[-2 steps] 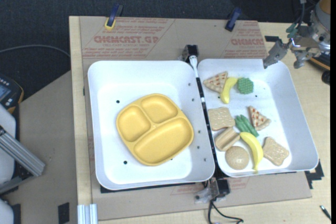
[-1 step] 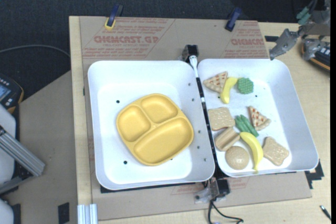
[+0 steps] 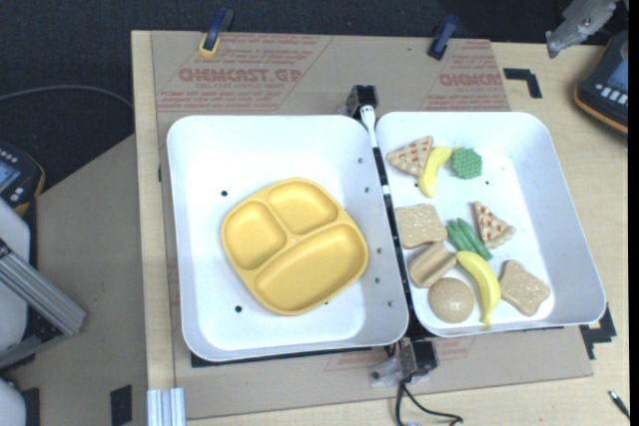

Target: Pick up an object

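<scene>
Nothing is lifted yet: the toy foods, among them a long yellow plastic banana (image 3: 481,283) and a round tan bun (image 3: 450,298), all lie in the right-hand shallow white bin (image 3: 559,205). The gripper's state I cannot tell.

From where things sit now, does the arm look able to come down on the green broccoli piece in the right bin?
Probably yes. The broccoli lies uncovered near the right bin's far end, nothing stacked on it; only the small banana sits close beside it.
</scene>
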`<state>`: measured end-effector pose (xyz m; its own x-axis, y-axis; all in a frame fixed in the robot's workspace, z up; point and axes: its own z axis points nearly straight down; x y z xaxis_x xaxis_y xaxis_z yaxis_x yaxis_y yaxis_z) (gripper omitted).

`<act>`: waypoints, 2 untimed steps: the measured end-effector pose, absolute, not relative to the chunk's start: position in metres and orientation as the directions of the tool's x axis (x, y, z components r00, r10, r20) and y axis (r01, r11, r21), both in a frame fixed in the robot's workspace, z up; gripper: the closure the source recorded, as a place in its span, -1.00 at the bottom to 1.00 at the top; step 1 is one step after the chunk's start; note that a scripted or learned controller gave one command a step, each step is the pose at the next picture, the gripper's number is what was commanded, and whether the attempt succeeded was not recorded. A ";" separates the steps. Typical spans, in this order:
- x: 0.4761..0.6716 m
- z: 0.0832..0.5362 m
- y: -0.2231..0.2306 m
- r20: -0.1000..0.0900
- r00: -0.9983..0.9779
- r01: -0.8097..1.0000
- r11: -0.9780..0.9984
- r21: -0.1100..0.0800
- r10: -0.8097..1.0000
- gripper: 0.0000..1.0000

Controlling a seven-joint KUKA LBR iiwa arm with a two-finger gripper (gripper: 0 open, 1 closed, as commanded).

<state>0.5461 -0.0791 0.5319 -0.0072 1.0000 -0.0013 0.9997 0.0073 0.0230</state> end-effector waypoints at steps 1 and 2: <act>0.547 0.532 -0.082 -0.002 -0.002 1.000 0.002 0.007 1.000 1.00; 0.493 0.414 0.022 0.002 -0.011 1.000 0.011 -0.015 1.000 1.00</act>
<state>0.4932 0.0222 0.4143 -0.0107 0.9999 0.0025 0.9998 0.0107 -0.0155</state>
